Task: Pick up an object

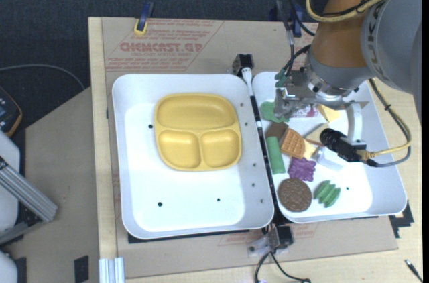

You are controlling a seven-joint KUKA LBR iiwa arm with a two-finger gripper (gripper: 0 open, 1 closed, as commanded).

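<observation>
Right bin (382,198): hand (289,104) above toys.

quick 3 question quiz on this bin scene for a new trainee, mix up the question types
1. True or false: the yellow divided tray lies in the right bin.
2. Multiple choice: which object lies nearest the front rim of the right bin? A) the round brown cookie B) the waffle piece C) the purple toy
3. Fill in: the hand is above the ______ end of the right bin, far or near?

Key
1. False, it lies in the left bin.
2. A
3. far
</observation>
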